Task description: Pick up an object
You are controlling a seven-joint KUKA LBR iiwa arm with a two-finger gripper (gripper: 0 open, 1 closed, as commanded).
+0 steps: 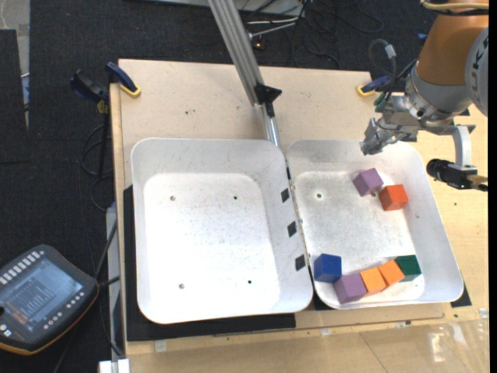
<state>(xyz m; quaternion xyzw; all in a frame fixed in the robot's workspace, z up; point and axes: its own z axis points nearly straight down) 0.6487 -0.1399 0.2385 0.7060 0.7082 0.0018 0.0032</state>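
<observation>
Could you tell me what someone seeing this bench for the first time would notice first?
The coloured blocks in the right bin stand out: a purple block and an orange block near its far side, and a row of blue, purple, orange and green blocks along its near edge. The arm's tool hangs over the bin's far right corner, just beyond the upper purple block. The left bin sits alongside.

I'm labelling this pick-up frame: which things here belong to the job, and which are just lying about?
Job:
gripper, above the right bin's far edge
purple cube
orange cube
near row: blue cube, second purple cube, second orange cube, green cube

Lying about:
left bin
pendant
clamps
metal rail
</observation>
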